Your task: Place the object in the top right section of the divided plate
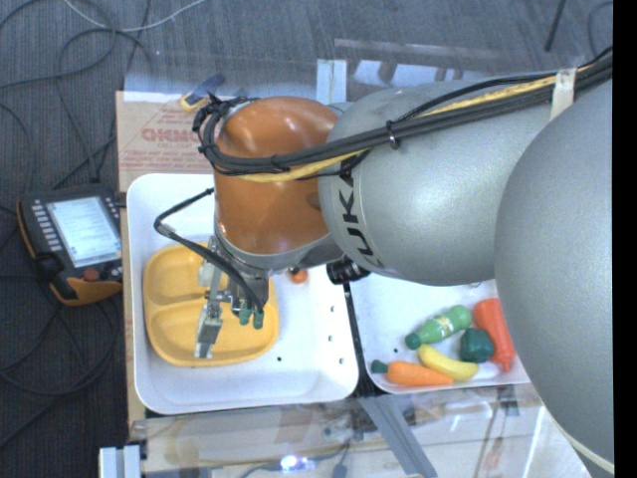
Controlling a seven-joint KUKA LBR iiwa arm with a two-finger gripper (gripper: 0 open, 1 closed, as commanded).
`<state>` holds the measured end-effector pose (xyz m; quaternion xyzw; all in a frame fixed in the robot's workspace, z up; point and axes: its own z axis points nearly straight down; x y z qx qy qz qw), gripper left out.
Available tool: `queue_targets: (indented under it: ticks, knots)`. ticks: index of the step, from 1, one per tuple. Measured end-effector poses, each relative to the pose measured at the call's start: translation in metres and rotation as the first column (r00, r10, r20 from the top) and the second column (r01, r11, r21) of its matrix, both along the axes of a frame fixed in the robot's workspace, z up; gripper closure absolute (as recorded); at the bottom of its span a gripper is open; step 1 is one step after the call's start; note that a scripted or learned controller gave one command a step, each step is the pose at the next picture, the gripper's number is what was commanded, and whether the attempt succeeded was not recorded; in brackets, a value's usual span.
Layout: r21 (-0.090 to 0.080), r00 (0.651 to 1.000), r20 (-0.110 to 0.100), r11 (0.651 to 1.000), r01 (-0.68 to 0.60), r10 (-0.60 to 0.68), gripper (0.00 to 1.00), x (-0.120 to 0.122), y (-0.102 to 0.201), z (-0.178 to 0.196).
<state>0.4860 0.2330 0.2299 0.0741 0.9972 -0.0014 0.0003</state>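
A yellow divided plate (171,279) lies in the left part of the left white bin (304,361). My gripper (229,325) hangs over the plate's right half, its fingers apart and open, and I see only yellow plate between them. A small orange object (297,276) rests on the bin floor just right of the plate, at the edge of the orange wrist band. The wrist hides the plate's top right part.
The right bin (393,312) holds toy food: a green bottle-shaped piece (443,325), an orange carrot (495,332), a dark green pepper (476,346), a yellow banana (446,362) and another carrot (418,373). The big grey arm covers the upper right. A teach pendant (75,237) lies off the bench at left.
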Motion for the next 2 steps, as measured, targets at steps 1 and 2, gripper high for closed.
queue_targets:
  ticks: [1, 2]
  knots:
    - [0.0, 1.0, 0.0, 1.0, 0.0, 0.0, 0.0, -0.0001, 0.0001, -0.0001]
    - [0.0, 1.0, 0.0, 1.0, 0.0, 0.0, 0.0, -0.0001, 0.0, -0.0001]
